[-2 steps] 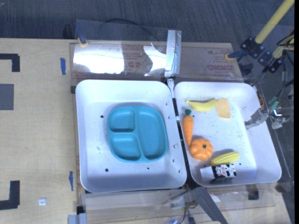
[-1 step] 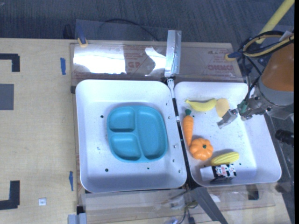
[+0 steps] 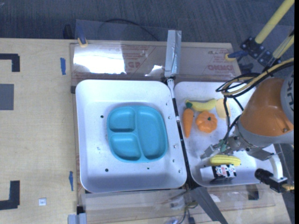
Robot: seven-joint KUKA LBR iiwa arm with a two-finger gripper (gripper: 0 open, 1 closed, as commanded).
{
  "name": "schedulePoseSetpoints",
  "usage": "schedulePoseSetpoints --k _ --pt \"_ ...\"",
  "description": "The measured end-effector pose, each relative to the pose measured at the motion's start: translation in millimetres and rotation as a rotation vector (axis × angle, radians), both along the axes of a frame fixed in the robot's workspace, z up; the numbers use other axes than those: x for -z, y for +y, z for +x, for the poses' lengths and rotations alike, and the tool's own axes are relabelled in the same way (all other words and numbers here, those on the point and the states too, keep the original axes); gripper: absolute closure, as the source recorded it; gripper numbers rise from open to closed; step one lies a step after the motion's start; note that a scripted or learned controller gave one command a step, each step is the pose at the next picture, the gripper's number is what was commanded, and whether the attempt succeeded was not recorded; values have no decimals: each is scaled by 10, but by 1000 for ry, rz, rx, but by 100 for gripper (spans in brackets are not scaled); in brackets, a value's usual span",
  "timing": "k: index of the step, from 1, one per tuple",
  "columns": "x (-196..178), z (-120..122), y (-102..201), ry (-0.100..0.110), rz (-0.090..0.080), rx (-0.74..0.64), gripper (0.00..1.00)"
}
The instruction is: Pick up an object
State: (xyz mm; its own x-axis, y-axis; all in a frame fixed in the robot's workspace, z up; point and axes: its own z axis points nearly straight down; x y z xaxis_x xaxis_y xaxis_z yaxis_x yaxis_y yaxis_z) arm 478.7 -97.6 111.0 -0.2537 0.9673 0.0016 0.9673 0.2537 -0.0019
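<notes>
While the arm point(image 3: 268, 111) leans in from the right over the right bin point(image 3: 196, 90), its gripper point(image 3: 219, 148) hangs low near the bin's front, just above a small yellow banana-like piece point(image 3: 225, 160). Whether the jaws are wide or closed I cannot tell; the metal parts blur together there, and nothing is clearly seen between them.

Just in front of the yellow piece lies a small black-and-white block point(image 3: 223, 171), touching or nearly touching it. Further back in the same bin sit an orange carrot point(image 3: 187, 122), an orange pumpkin-like toy point(image 3: 206, 122) and a larger banana point(image 3: 205, 105), close together. The left bin point(image 3: 88, 106) carries a blue divided plate point(image 3: 137, 133).

The small yellow piece looks the likeliest target. It appears to be a light, stiff plastic toy with a smooth, curved skin, so it may slip or roll out of a pinch. Taking it across its narrow middle, with the jaws square to its length, seems the surest hold; the block beside it could get in the way of one finger.
</notes>
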Motion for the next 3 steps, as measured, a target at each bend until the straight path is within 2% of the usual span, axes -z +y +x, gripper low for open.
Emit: schedulePoseSetpoints --k 1,2,3 --pt "226 473 -29 -6 -2 -7 0" --pt "237 959 -14 -9 -2 -86 0" --pt "124 972 -22 -16 -4 -84 100"
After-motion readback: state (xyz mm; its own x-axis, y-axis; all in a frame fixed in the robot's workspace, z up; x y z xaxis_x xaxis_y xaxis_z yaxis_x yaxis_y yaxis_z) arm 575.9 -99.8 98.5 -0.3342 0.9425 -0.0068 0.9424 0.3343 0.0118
